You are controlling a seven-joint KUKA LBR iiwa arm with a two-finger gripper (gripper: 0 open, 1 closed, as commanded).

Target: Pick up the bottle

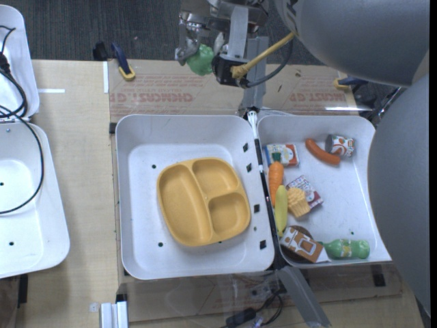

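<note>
1. Fingers of the gripper (194, 53) pinch a green object (201, 60), raised above the surface, beyond the bins.
2. Left bin (136, 183) holds a yellow tray (203, 200).
3. Right bin (355, 203) holds the green bottle (348, 249), lying at its near edge; judging by this, the pickup remains undone.

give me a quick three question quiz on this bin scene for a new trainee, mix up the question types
1. True or false: the yellow tray lies in the right bin.
2. The green bottle lies near which corner of the right bin? A) far left B) near right C) far right
3. What colour is the thing at the gripper?

Key: 1 false, it lies in the left bin. 2 B. 3 green.
</note>
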